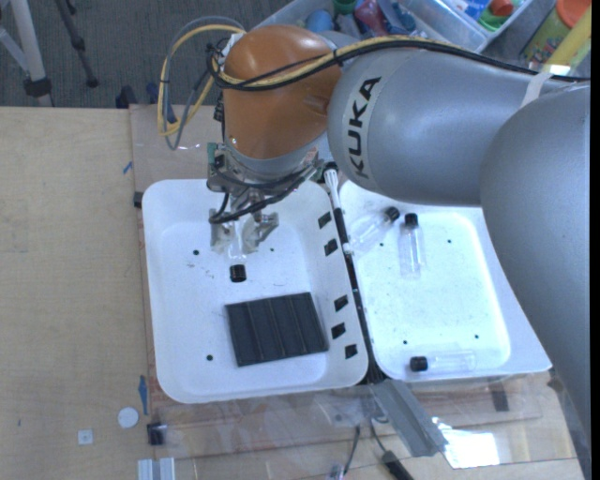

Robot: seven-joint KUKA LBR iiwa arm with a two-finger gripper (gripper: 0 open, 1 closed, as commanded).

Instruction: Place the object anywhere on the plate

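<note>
While a small clear vial [242, 264] with a black cap lies just below its fingertips, the gripper [242, 232] hangs parted over the left bin [173, 281], holding nothing; the dark ribbed plate [277, 327] waits beyond, seemingly the drop-off.

Two shallow white plastic bins [169, 309] side by side on pale wooden bench [56, 281]; three clear tubes with black caps [410, 246] in right bin; colourful clutter [450, 19] behind.
</note>
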